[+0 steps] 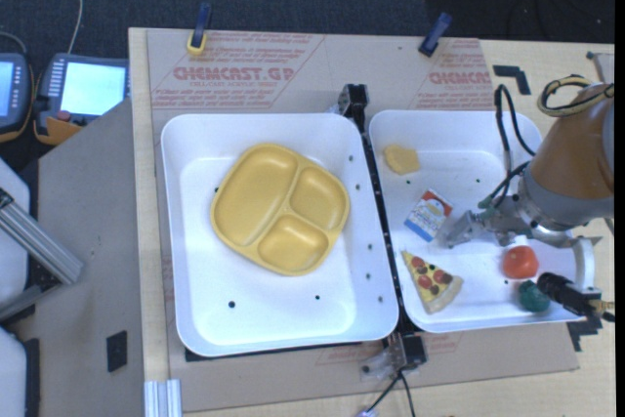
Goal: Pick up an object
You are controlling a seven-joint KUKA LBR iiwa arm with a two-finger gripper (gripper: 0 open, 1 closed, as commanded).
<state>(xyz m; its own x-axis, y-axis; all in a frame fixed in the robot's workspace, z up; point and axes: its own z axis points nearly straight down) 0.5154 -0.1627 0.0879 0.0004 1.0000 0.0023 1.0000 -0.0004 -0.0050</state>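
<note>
in the right bin [469, 134], the jaws [457, 229] pointed left, whether open or closed unclear, just right of a small blue-and-white carton [427, 215]; a pizza slice [431, 280] lay nearer.

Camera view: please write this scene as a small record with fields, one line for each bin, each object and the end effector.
left bin: holds yellow plate, three compartments
right bin: holds five small objects
yellow piece: far left corner of right bin
carton: beside end effector
pizza slice: near left edge
tomato: near right, under arm
green object: near right corner
end effector: low in right bin, next to carton; grasp not visible
</note>
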